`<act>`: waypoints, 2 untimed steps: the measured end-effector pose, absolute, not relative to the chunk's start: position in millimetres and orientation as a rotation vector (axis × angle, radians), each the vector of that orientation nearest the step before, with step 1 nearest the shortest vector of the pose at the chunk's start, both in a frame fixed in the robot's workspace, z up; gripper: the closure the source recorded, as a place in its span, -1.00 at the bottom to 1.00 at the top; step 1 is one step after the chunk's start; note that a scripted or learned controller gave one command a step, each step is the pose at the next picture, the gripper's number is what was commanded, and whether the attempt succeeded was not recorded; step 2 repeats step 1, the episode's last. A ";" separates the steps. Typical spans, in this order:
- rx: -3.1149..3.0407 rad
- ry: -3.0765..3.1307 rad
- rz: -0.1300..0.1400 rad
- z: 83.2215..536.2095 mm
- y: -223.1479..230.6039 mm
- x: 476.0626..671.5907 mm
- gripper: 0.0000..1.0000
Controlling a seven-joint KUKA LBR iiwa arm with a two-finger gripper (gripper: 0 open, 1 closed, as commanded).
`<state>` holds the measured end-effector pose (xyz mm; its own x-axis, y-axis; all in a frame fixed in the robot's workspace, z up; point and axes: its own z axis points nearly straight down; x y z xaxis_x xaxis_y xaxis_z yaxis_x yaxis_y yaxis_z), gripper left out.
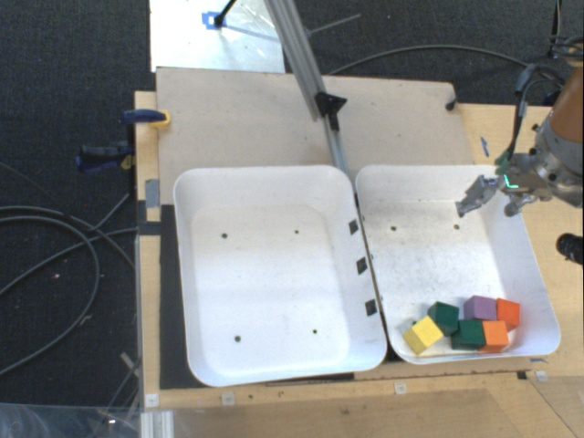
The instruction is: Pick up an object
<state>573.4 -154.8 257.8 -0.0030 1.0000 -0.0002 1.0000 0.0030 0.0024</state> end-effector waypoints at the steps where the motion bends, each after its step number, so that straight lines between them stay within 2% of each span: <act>1: 2.228 2.221 -0.005 214.2 -175.8 496.9 -1.00; 2: 2.228 2.221 -0.005 214.2 -175.8 496.9 -1.00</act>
